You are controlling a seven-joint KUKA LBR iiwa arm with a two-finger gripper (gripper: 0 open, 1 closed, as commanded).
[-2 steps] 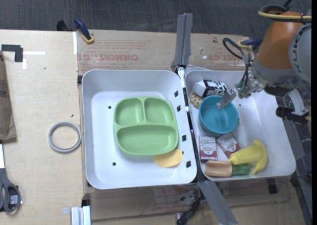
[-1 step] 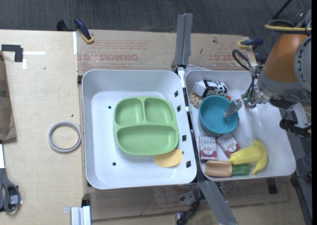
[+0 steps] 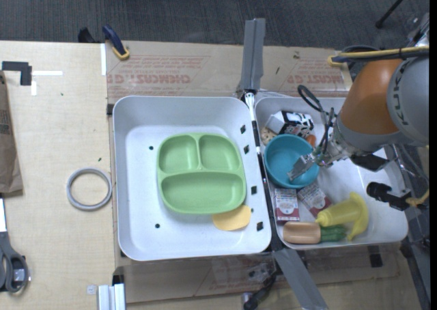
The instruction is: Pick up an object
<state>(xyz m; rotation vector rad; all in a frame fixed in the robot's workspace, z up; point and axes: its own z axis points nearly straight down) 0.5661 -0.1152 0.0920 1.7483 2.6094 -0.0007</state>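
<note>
A pale wooden counter (image 3: 54, 131), backed by dark carpet, carries two shallow white bins side by side, with a cardboard sheet (image 3: 171, 69) under their far edge. The grey arm with its orange band (image 3: 369, 97) reaches in from the right and hangs its pincer (image 3: 304, 165) over the blue bowl (image 3: 287, 158) in the right bin (image 3: 382, 233); how wide the pincer stands cannot be told from this angle, and nothing can be made out held in it. Judged from that pose, the step in hand is the approach to a grasp, with the bowl or its near rim the likely target. The next move would call for a short descent to bring the pincer astride the rim, a firm closing, then a straight lift clear of the clutter packed around the bowl.

By count, the left bin (image 3: 130, 186) holds one green divided plate (image 3: 201, 173) and one flat yellow piece (image 3: 232, 219) tucked against the plate's near edge. The right bin holds one blue bowl, one yellow squeeze bottle (image 3: 345, 213), one hot-dog toy (image 3: 302, 233), one green item (image 3: 333, 234) beside it, one red-and-white packet (image 3: 287, 206) and one black-and-white carton (image 3: 293, 124) at the far wall; smaller scraps there are too jumbled to number. On the counter lie one roll of tape (image 3: 89, 188), one pair of scissors (image 3: 12, 268) and one brown paper bag (image 3: 8, 145).
</note>
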